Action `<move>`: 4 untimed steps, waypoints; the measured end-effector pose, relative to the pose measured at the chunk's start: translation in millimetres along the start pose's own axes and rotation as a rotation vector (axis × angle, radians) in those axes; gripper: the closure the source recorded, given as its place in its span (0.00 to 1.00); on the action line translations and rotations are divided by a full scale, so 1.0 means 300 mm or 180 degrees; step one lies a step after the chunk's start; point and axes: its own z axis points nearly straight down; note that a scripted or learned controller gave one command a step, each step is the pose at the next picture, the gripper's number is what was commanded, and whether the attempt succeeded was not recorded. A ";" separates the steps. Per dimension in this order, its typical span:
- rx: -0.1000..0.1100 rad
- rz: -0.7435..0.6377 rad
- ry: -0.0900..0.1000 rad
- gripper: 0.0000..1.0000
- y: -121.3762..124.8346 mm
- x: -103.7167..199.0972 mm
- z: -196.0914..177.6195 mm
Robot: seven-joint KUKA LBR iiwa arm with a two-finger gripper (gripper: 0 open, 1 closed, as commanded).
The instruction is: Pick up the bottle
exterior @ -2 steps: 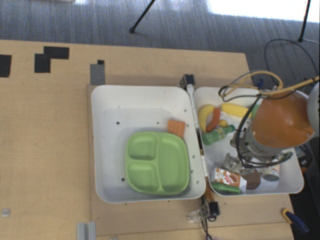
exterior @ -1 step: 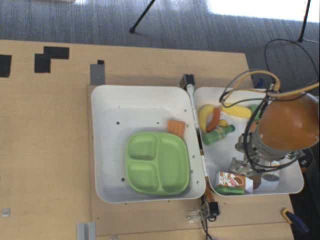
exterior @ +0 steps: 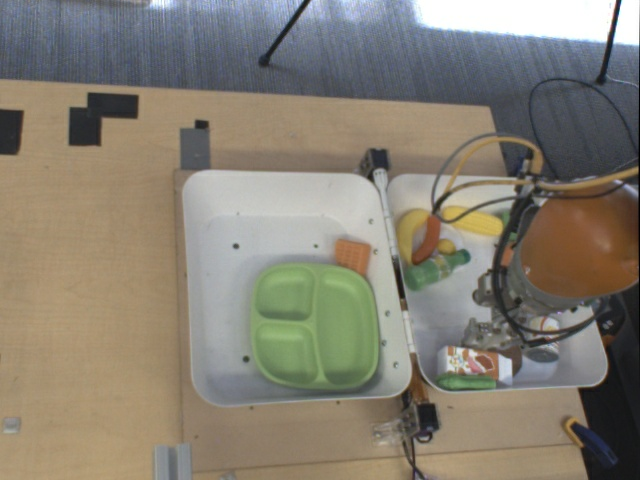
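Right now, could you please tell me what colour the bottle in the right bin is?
Green, with a lighter yellowish cap; the bottle shows in the camera view.

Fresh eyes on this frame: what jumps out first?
The green divided plate dominates the left bin, with a small orange piece touching its upper right rim. Next is the arm's orange band, looming over the right bin, with cables looping above it. To the band's left, near the divider between the bins, the green bottle lies on its side beside yellow toy food.
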 end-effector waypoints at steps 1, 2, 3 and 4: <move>-0.0013 -0.0699 -0.0003 1.00 -0.027 -0.052 0.012; 0.0079 -0.2051 0.0004 1.00 -0.014 -0.048 0.065; -0.0006 -0.2037 0.0033 1.00 -0.037 -0.077 0.073; -0.0016 -0.2280 -0.0006 1.00 -0.047 -0.087 -0.046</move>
